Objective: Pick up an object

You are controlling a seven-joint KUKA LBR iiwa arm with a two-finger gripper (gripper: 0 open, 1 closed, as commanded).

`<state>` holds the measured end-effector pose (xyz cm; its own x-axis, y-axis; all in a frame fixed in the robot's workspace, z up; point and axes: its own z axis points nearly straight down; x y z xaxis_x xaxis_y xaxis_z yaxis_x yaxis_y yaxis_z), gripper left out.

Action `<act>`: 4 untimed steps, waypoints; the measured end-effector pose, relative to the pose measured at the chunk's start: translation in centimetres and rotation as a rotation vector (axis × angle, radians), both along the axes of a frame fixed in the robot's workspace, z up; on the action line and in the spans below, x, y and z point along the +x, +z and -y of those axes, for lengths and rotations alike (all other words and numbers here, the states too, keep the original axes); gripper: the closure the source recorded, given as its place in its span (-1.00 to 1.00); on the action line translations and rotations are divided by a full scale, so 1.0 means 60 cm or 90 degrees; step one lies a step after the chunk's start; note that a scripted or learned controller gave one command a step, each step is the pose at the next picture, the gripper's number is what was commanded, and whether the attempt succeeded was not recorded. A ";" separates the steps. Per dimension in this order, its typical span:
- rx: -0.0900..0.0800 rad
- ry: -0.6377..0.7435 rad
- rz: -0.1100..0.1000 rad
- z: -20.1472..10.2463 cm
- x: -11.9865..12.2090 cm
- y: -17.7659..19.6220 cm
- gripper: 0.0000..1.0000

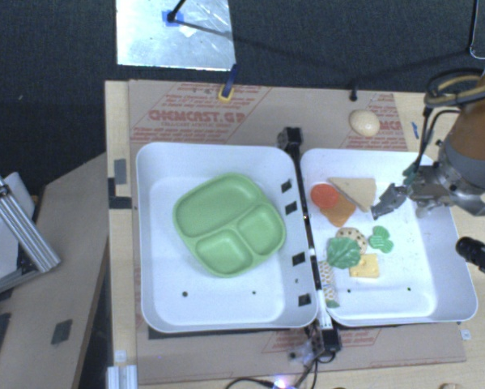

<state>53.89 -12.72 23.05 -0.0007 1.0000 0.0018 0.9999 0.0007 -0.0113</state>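
Because the toy food pieces (pixel 349 237) are lying clustered in the right bin (pixel 444 298), I am holding the tool (pixel 385 203) above them; I cannot tell its state, and it is gripping nothing visible.

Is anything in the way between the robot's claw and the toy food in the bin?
Nothing visible is. The gripper hangs over the right bin, just right of the beige wedge and above the green piece. Bare white bin floor lies between them.
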 end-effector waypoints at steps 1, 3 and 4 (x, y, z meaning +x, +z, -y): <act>-0.001 0.002 0.008 0.000 0.004 0.011 -1.00; -0.001 0.000 0.007 0.019 -0.006 -0.151 -1.00; -0.001 0.000 0.008 0.018 -0.004 -0.235 -1.00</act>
